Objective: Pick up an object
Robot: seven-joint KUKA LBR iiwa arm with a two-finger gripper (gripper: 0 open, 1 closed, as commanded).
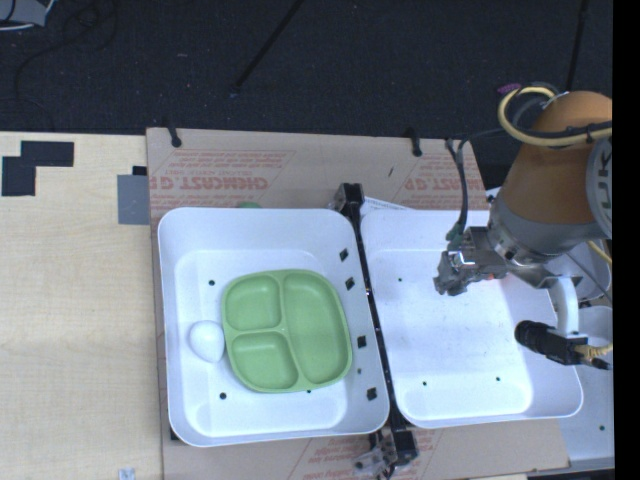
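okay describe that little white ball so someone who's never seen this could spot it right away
Look in the left bin, which holds a green plate. The ball sits against the plate's left edge. It is small, round and white, nearly blending into the bin floor.

Even, moderately bright overhead light. White bins (260,423) near overexposed, wall detail washed out. Far floor (300,48) dark, underexposed, cables barely readable. Soft shadow under green tray (285,330) on near right side; faint shadow below arm (550,188) on right bin floor. Mild sheen on orange band. Overall focus soft, fine edges slightly blurred, compression noise visible. Gripper (452,273) detail murky.
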